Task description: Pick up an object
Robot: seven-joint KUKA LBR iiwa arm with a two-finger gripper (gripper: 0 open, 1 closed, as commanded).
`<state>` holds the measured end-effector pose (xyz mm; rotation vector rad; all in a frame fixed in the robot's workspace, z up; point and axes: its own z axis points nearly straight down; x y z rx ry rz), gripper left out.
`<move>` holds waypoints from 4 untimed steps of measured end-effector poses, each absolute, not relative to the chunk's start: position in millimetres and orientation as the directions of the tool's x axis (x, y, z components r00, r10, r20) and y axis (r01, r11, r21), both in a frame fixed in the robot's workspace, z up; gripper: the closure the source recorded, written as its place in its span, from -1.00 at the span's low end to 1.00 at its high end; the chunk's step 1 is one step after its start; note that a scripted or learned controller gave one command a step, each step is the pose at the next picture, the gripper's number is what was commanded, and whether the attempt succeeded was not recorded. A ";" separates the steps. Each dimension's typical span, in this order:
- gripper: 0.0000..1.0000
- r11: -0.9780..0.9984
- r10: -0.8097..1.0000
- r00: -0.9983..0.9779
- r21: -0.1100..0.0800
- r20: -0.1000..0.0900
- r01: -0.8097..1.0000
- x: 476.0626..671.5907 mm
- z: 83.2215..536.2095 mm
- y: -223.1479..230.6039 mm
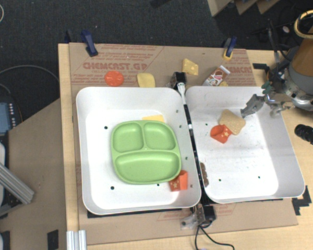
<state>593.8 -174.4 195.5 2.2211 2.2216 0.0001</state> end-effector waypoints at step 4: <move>-1.00 -0.003 1.000 0.003 0.010 -0.007 1.000 600.3 99.1 -115.3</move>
